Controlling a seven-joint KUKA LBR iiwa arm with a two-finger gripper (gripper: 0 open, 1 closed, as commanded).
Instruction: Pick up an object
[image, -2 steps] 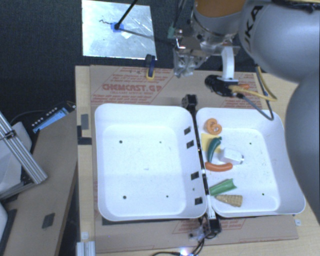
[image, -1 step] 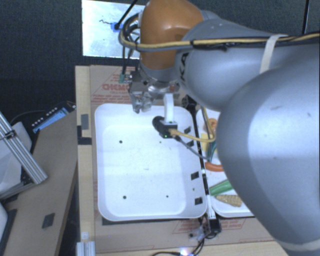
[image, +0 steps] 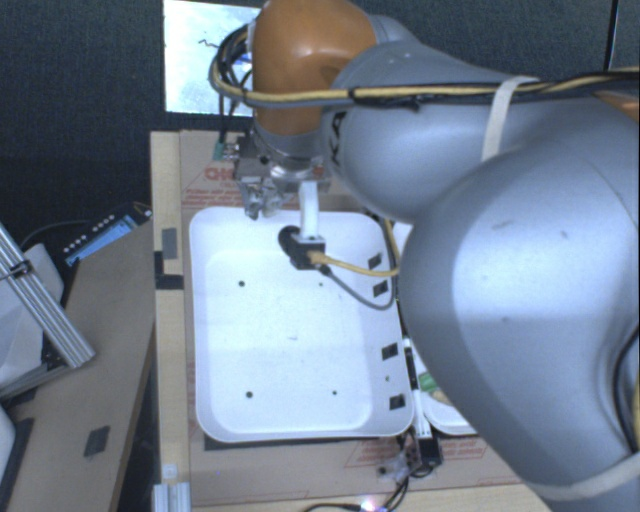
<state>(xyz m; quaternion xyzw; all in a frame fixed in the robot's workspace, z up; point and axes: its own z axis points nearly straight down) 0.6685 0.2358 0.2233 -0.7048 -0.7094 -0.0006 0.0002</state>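
Object to pick: a small green piece (image: 426, 381), the only candidate I can find. It lies in the right shallow white plastic bin (image: 452, 424), close to the wall shared with the other bin, and most of it is hidden.
Large grey robot arm (image: 520, 280): it crosses in front of the camera and covers almost all of the right bin, so I cannot tell what else lies there.
Left shallow white plastic bin (image: 280, 425): its floor shows only a few small dark dots, which look like marks and not like things to grasp.
Two-finger gripper (image: 283, 222): it hangs over the far part of the left bin, well apart from the green piece. Whether it is spread or pressed together I cannot tell. Nothing is visible in its grasp.
Thin yellow cable (image: 350, 270): it runs from the gripper toward the wall between the bins.
Orange band (image: 300, 60): it sits above the wrist, at the far end of the bench.
Step in hand: in my judgement, the approach, with the grasp not yet made.
How to do it well: bring the gripper over the right bin, centre it above the piece, come down straight, and keep clear of the dividing wall.
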